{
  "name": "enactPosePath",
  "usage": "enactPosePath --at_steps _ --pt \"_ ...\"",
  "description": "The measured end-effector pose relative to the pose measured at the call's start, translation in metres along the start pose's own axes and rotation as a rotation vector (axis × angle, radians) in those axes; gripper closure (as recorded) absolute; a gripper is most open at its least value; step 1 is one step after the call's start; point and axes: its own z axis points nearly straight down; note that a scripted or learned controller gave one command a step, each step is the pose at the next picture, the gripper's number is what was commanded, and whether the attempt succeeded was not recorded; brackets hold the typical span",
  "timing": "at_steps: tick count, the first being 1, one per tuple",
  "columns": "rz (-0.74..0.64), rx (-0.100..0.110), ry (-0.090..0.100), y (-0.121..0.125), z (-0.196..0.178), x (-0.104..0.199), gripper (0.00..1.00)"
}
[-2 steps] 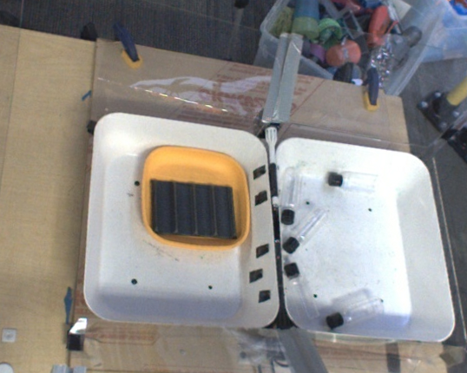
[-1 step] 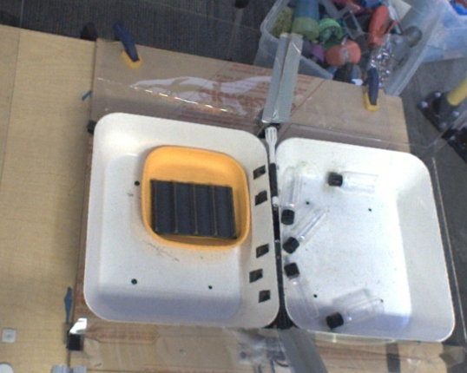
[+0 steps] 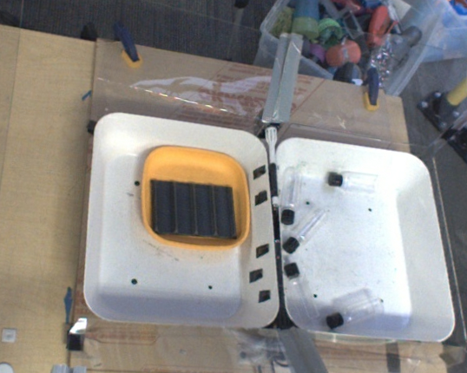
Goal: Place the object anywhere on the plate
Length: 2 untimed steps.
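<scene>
Lying flat on the orange plate [image 3: 201, 167] in the left bin [image 3: 116, 207], the dark ribbed block [image 3: 193, 210] looks rigid, light, best pinched across its short edges; claw state cannot be told.

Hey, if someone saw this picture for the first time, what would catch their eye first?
Probably the orange plate in the left bin, with a dark ridged block lying on it. Next, the clear tubes with black caps scattered across the right bin.
</scene>
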Motion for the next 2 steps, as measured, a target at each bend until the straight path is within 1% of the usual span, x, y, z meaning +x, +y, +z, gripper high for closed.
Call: enactPosePath --at_steps 1,2 --pt "-0.264 0.0 0.001 -0.0053 -0.0006 0.0063 1.0" --pt "-0.627 -0.002 0.001 -0.0098 -0.0009 0.0094 1.0"
